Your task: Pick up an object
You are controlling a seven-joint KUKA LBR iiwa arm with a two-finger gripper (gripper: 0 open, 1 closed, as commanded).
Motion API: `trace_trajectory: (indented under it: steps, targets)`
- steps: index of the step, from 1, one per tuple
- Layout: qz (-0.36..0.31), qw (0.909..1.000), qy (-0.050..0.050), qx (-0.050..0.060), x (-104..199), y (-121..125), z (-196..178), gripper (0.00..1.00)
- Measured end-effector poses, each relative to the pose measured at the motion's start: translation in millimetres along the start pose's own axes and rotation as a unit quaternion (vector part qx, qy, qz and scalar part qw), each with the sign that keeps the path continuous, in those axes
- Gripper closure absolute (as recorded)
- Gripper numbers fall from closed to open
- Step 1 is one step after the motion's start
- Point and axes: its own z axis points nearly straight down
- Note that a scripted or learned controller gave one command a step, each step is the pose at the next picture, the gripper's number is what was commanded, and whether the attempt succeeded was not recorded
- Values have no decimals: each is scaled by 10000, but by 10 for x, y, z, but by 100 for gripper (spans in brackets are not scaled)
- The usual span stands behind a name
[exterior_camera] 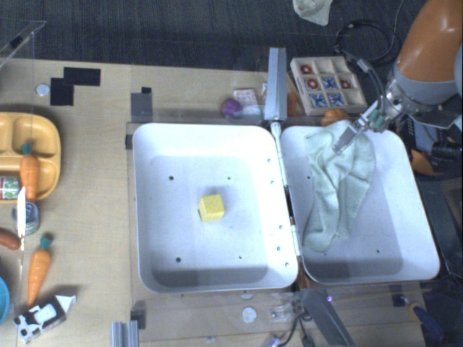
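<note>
Right white bin (pixel 416 215), pale green cloth (pixel 336 190) hanging from the closed gripper (pixel 346 139), lower end on the floor.

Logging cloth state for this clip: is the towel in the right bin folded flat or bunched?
Bunched. The towel lies crumpled in a long rumpled strip, its top end by the gripper.

Two bins (pixel 181 266), centre and right of frame: smooth white plastic, faint sheen. Towel (pixel 336 190) in right bin: pale green cloth, soft, matt, creased. Block (pixel 211 207) in left bin: yellow, matt, spongy-looking. Bench (pixel 87 266): light wood, matt. Tray (pixel 32 150) at left edge: yellow plastic, smooth. Arm shell (pixel 434 31), upper right: glossy orange.
</note>
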Motion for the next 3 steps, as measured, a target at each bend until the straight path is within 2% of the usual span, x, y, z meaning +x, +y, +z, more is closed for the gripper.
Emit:
trace_trajectory:
  steps: [1,2,3]
  targets:
    - [-480,9988,8,2,-4,27,1551,0]
    - [-487,9988,-20,-35,-9,57,1422,100]
    - [-1149,9934,-7,-10,-22,195,509,100]
